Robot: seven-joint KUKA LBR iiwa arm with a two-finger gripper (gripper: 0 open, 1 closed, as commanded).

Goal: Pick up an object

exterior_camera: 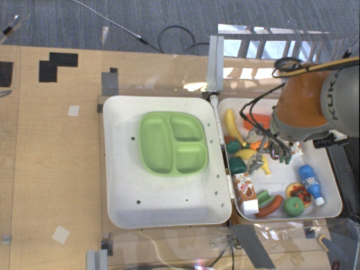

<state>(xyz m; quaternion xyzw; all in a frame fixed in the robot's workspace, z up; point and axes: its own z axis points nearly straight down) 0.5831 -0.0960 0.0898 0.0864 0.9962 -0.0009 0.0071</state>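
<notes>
We are looking down at a wooden bench [50, 167] lying below blue-grey carpet [169, 4]. Right of the green divided plate [172, 143] in the left bin [129, 207], the gripper [264, 157] is hovering over toys in the right bin [332, 207], beside a banana [232, 125]; we cannot tell its grip.

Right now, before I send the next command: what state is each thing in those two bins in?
Gripper: low in the right bin, among the toys; grasp unclear.
Green divided plate: flat in the left bin, right way up.
Banana: lying along the right bin's left wall.
Blue bottle: lying on its side.
Green apple: resting near the front wall.
Sausage: lying flat beside the apple.
</notes>
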